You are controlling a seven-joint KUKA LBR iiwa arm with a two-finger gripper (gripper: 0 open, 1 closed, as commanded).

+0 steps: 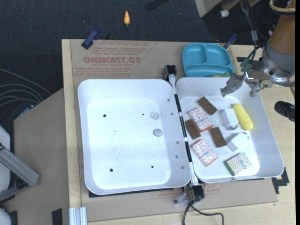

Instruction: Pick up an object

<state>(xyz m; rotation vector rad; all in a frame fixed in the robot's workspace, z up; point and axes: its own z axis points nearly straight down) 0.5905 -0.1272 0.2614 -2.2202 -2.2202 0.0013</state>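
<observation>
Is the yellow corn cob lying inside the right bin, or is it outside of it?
Inside. The corn cob lies flat on the floor of the right bin, near its far right side, within the white rim.

A light brown bench top [117, 55] with faded red lettering fills the middle of the frame. Two shallow white plastic bins rest directly on it, touching along their inner rims: the left bin [93, 172] at centre left, the right bin [267, 149] at centre right. A blue sectioned plastic tray [206, 59] lies at upper right, just above the right bin. A small blue clip [90, 39] sits on the bench's upper left edge.
</observation>
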